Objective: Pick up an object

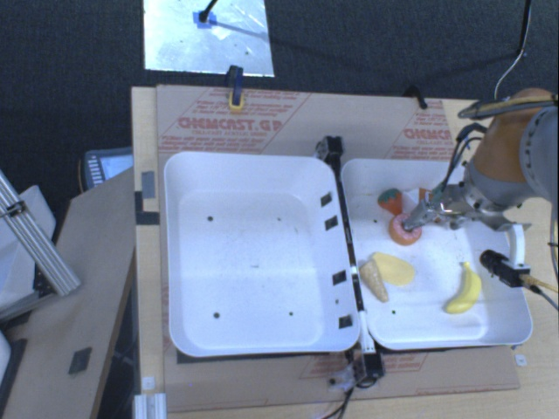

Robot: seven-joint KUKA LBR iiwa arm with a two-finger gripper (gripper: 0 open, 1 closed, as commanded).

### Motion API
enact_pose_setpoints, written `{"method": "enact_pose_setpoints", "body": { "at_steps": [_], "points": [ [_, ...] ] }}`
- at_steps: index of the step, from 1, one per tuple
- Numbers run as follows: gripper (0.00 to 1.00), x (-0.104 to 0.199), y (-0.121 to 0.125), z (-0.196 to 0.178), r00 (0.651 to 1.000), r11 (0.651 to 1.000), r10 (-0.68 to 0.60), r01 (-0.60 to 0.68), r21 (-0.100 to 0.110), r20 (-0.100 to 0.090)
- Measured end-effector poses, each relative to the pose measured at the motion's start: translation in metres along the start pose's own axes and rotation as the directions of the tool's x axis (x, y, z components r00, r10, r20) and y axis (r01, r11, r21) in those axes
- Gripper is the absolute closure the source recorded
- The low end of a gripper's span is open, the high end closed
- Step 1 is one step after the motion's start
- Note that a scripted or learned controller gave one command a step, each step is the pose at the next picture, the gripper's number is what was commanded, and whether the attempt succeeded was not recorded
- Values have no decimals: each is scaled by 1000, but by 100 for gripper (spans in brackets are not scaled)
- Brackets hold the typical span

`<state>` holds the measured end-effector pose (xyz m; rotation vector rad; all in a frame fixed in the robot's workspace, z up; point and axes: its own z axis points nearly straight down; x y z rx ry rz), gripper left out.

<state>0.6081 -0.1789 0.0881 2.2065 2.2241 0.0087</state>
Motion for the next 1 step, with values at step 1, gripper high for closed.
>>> {"method": "enact_pose_setpoints", "body": {
  "at_steps": [1],
  "points": [
    [0,55,10,0,1000,1000,0,0,1,0]
  ]
}}
